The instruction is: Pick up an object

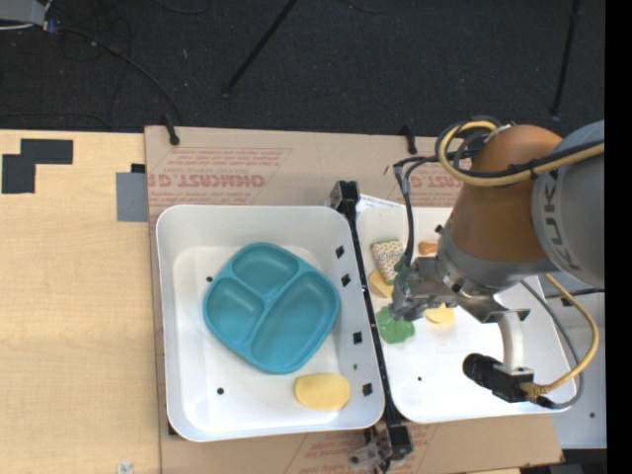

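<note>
Gripper [403, 309] low in right bin [474, 403], near divider, tips right at green object [397, 330]; whether fingers apart or clamped, cannot tell. Yellow pieces [440, 315] just beside. Speckled item [387, 255] behind. Left bin [188, 403] holds teal divided plate [272, 307], yellow lump [322, 391] near front edge.

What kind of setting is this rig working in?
Probably a robotics lab: two white bins on a cardboard-covered bench, loose cables on dark carpet, and toy-like items such as a teal divided plate.
</note>
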`<state>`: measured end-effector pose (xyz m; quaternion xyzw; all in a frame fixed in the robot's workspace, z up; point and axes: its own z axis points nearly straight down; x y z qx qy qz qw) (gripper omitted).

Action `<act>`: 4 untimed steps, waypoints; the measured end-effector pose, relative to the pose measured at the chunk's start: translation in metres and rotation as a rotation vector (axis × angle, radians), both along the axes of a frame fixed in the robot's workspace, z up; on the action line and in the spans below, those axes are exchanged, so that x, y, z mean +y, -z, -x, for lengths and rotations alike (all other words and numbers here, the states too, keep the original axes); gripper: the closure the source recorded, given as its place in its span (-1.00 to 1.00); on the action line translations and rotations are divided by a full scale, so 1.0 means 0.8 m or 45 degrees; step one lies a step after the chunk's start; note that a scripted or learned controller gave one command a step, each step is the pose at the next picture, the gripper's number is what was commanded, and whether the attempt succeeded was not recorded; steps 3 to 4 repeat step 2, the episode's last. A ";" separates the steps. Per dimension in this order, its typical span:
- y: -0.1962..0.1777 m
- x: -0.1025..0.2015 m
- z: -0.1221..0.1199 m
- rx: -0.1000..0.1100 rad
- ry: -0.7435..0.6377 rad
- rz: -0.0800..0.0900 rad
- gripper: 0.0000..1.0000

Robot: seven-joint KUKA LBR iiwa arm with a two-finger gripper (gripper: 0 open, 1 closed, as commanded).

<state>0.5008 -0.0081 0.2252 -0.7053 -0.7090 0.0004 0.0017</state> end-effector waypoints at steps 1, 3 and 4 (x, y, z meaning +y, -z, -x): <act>0.010 0.074 0.003 0.004 0.000 0.000 1.00; 0.006 0.135 -0.003 0.001 0.000 0.001 1.00; 0.006 0.135 -0.003 0.001 0.000 0.001 1.00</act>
